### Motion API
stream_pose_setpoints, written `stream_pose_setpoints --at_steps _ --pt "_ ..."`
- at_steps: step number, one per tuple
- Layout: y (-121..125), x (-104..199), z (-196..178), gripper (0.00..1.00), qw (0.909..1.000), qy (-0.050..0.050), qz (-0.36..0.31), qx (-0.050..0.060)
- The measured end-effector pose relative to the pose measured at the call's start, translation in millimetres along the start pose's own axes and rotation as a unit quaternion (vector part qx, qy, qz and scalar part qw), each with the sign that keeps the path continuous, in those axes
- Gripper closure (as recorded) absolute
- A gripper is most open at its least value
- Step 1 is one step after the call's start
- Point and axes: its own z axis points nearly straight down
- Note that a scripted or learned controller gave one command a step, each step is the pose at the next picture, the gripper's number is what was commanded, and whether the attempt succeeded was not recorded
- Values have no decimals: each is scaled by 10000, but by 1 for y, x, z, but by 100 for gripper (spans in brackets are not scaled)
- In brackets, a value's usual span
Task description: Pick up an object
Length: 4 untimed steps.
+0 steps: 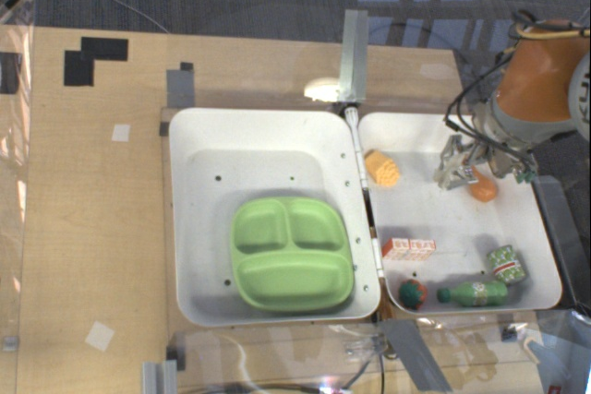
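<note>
**Arm low over right bin, gripper beside an orange piece**

Bench (92, 226): pale wood top, 2 shallow white bins side by side.

Left white bin (199, 157): holds 1 light green plastic plate with 3 compartments (292, 252), lying flat toward the near side, right of centre. The rest of this bin's floor is bare white.

Right white bin (540, 240), items left to right:
- yellow ridged corn-like toy (381, 168), far left, close to the wall shared with the other bin.
- small white and red carton (409, 247), lying flat, nearer than the corn toy.
- round green and red toy (412, 292), near left corner.
- green bottle on its side (474, 292), along the near wall, just right of the round toy.
- small orange rounded object (483, 190), far half of the bin, right of centre.
- green and white can (506, 264), tipped, near right, just beyond the bottle's right end.

Metal two-finger gripper (452, 173): reaches in from the right under the arm's orange band (540, 78), tips down close to the bin floor, just left of the orange object. Nothing is visible between the fingers. Finger spread: cannot tell; too small and cluttered by cables.
</note>
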Motion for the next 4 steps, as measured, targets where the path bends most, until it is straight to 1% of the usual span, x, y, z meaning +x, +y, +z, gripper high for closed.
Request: stream_pose_setpoints --at_steps 1,2,3,4 --pt "65 -10 14 100 9901 66 1402 -21" --pt "132 -24 -87 100 9448 53 3277 -15" --pt "186 87 -122 100 8412 107 5406 22" --pt "183 115 -85 100 9567 108 2909 -4"
